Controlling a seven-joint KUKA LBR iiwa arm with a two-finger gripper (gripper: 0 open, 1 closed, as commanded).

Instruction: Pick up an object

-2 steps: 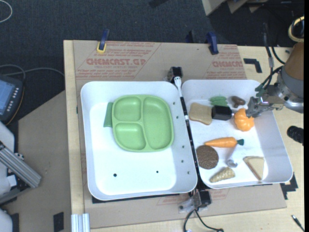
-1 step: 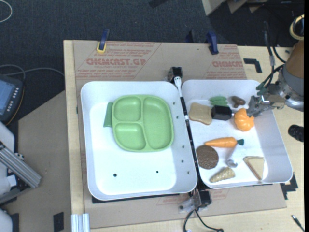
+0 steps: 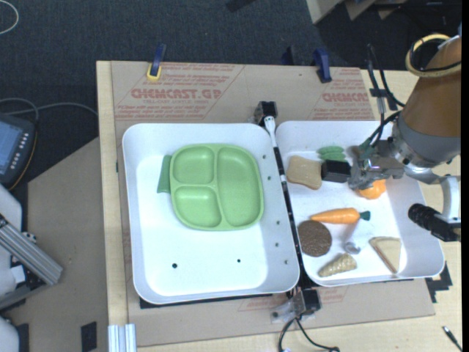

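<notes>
My gripper [image 3: 368, 173] is low in the right bin [image 3: 419, 268], near its back right, at the end of the grey and orange arm. An orange fruit-like piece [image 3: 373, 190] lies right under it, partly hidden by it. To its left are a tan bread piece [image 3: 303, 172] and a small green item [image 3: 331, 152]. In front of it lie a carrot [image 3: 336, 215], a brown round cookie [image 3: 315, 237], a pale cone [image 3: 337, 265] and a bread wedge [image 3: 388, 252].
The left bin [image 3: 146, 262] holds a green divided plate [image 3: 216, 185]. A small grey piece [image 3: 352, 247] lies between the cookie and the wedge. Both bins rest on a cardboard sheet [image 3: 117, 196] held by clamps at the back.
</notes>
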